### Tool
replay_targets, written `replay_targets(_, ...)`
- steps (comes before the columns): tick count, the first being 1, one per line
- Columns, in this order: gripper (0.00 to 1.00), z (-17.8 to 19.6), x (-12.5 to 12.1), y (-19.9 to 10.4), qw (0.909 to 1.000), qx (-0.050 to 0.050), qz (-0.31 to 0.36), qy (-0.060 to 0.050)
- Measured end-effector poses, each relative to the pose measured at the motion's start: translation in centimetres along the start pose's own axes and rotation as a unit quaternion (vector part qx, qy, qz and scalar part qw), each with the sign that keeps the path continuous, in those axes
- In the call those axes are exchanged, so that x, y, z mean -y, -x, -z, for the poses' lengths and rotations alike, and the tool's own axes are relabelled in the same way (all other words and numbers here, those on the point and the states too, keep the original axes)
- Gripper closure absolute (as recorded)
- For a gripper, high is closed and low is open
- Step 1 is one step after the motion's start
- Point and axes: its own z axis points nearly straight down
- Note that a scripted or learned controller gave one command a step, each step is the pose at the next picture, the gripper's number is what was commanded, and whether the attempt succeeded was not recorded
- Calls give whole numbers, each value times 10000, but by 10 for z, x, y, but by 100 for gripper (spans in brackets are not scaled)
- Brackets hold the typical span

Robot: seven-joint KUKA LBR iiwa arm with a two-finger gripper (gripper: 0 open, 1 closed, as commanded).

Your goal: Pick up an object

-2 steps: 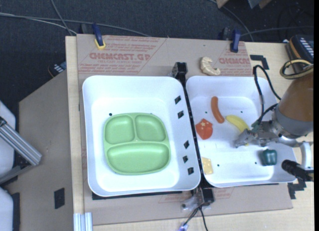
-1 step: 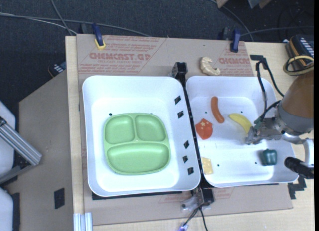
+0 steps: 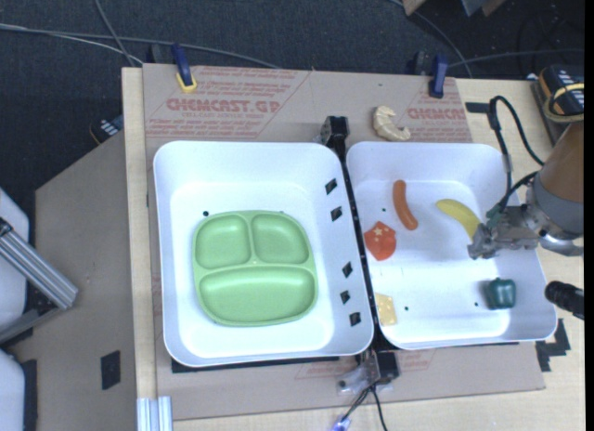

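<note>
The right bin [image 3: 427, 155] holds an orange sausage [image 3: 405, 204], a yellow banana [image 3: 458, 214], a red strawberry-like piece [image 3: 380, 240], a small yellow cracker [image 3: 384, 308] and a dark green pepper [image 3: 500, 293]. My gripper [image 3: 486, 239] reaches in from the right and sits low over the bin's right side, just right of the banana's lower end and above the green pepper. Nothing shows between its tips.
The left bin [image 3: 176, 178] carries a green divided plate [image 3: 253, 265]. A beige object [image 3: 391, 123] lies on the board behind the right bin. Clamps and cables run along the bench's back edge; the arm's body covers the right bin's right rim.
</note>
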Motion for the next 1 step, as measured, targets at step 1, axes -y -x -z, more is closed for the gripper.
replay_targets(1, 100, 55, 1, -10, 10000, 2, 8, 14)
